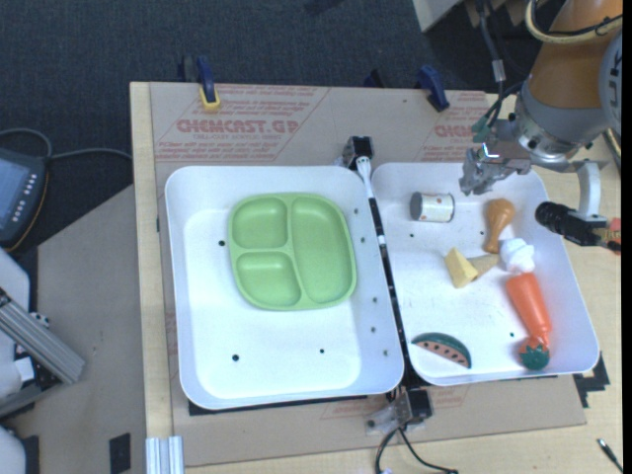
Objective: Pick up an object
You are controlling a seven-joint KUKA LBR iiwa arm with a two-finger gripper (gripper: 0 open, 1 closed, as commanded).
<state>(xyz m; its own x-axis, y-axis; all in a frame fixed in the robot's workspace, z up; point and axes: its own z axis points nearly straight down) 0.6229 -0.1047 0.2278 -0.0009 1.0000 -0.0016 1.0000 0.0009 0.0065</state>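
My gripper [481,180] hangs over the far part of the right bin [578,294], with nothing seen in it. Just left of it a small grey-and-white cylinder [432,206] lies on its side. A tan drumstick-shaped toy [498,220] with a white end lies just below the gripper. Nearer the front are a yellow cheese wedge [460,267], an orange carrot [530,307] with a green top, and a watermelon slice [441,350].
The left bin [197,344] holds a green divided plate [293,250] in its far half. A black ridge runs between the two bins. Clamps sit on the far edge of the cardboard-covered bench.
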